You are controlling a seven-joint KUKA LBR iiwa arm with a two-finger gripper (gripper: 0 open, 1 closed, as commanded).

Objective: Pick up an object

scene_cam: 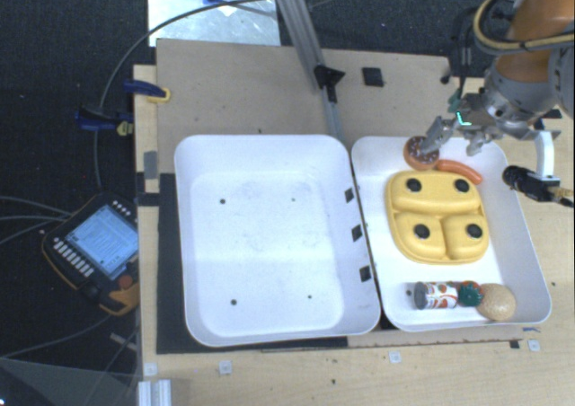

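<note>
Gripper hangs low over far corner of right bin; whether its fingers are apart or together, cannot tell. Round brown object lies just beside it, at the fingertips. Orange sausage-shaped piece lies just past that, touching far edge of yellow 4-dimple tray.

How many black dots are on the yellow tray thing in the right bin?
4 on the yellow moulded plastic piece: two along its far edge, two along its near edge, spaced left and right. None seem hidden.
</note>
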